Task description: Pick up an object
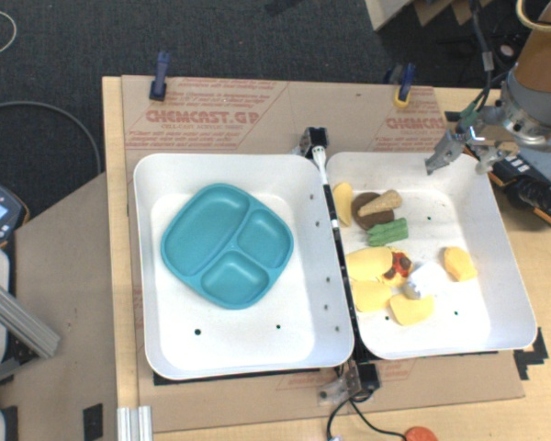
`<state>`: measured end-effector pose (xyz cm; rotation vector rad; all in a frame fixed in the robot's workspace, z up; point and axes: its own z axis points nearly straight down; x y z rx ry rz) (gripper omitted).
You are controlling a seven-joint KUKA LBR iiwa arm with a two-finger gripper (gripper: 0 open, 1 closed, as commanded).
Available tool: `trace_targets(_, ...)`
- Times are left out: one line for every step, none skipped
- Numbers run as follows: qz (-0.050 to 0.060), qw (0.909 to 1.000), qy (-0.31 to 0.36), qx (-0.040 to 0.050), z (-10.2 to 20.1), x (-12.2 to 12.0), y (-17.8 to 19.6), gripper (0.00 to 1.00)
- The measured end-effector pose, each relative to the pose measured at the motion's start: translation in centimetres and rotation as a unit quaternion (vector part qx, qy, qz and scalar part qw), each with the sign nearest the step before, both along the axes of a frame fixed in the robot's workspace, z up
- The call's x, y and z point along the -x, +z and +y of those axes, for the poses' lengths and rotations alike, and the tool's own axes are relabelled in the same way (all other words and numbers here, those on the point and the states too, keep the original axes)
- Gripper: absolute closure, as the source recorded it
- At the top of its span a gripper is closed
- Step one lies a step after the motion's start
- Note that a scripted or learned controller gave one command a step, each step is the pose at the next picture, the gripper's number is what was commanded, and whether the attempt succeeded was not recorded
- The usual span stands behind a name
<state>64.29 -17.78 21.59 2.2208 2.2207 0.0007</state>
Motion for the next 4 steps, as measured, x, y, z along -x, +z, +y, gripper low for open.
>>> trace_targets(0.002,1.0000,0.000,-0.0014,2.5,8.2,5.7,0.00)
trace_targets(0.009,1.0000,-0.001,-0.0033,6.4,16.8,-3.4,0.00)
trace_targets(0.002,1.0000,-0.002,-0.0009,4.4,16.5,-13.6,0.00)
trace_targets(-0.001,1.0000,-0.001,0.0002,4.5,16.4,-12.1,1.00)
